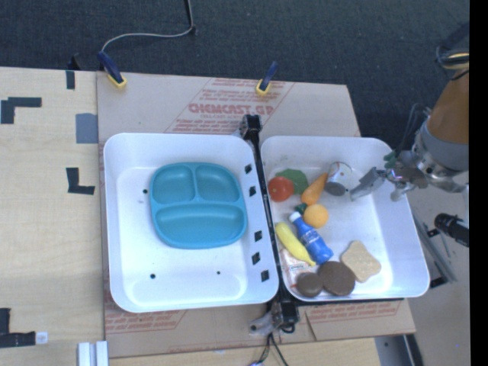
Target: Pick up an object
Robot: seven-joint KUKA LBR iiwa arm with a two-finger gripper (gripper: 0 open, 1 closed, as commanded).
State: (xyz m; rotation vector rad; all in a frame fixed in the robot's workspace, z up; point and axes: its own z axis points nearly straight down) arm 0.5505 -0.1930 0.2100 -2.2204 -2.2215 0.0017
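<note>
1. Right bin [396,227] — toy foods are shown crowded toward its left and near sides; a grasp there is judged likely to catch two pieces or push one aside.
2. Left bin [122,227], holding a blue divided plate [198,204]; no risk is expected here.
3. Gripper [352,186] — seen over the right bin's far side, beside the carrot [314,189]; whether its fingers are open or closed cannot be told, and no object is seen between them.
4. Orange ball [316,216] and blue bottle [311,240] — both round, so slipping from the fingers is judged possible.
</note>
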